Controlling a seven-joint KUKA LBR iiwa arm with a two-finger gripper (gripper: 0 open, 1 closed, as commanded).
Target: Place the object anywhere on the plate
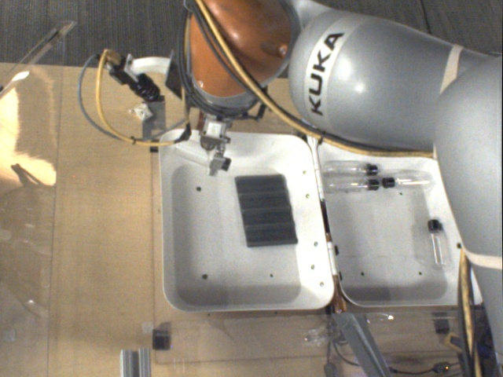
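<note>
A dark grey ridged plate [267, 210] lies flat in the middle of the left bin [189, 281]. My gripper [218, 160] hangs over that bin's far left part, to the upper left of the plate and apart from it. I see nothing held at its tip. In the right bin [385, 289], two clear tubes with black caps [354, 168] [363, 184] lie side by side along the far wall. A third clear tube with a black cap [435, 242] lies near that bin's right side.
The grey arm and its orange band [236, 38] cover the far edge of both bins. The ridge between the bins [326, 234] runs just right of the plate. Tan bench surface [78, 250] stretches to the left of the bins.
</note>
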